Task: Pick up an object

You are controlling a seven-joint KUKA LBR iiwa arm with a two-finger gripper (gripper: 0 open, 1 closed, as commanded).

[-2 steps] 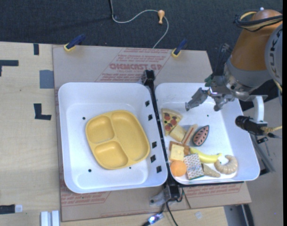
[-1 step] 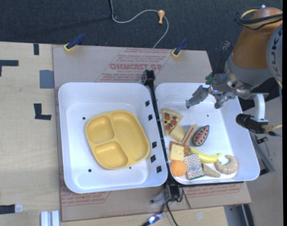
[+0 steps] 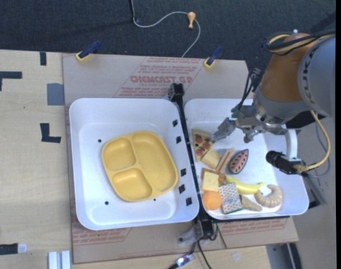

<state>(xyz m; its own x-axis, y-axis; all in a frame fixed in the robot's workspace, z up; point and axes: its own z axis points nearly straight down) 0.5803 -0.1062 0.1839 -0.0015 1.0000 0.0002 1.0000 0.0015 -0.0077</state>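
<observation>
The right white bin (image 3: 282, 150) holds several toy foods. A pizza slice (image 3: 202, 143) lies at its left wall. Below it sit a cheese wedge (image 3: 211, 159), a dark red fruit slice (image 3: 238, 161), a toast piece (image 3: 210, 180), a banana (image 3: 247, 187), an orange (image 3: 212, 200), a speckled cracker (image 3: 230, 198) and a pale ring pastry (image 3: 270, 196). My gripper (image 3: 236, 134) hangs over the upper middle of this bin, above and right of the pizza slice. It is open, its fingers (image 3: 222, 131) spread apart with nothing between them.
A yellow divided plate (image 3: 139, 165) lies in the left bin (image 3: 86, 150). A black divider (image 3: 184, 150) runs between the two bins. The grey and orange arm (image 3: 288, 77) comes in from the right, with a black cable unit (image 3: 282, 161) over the bin's right side.
</observation>
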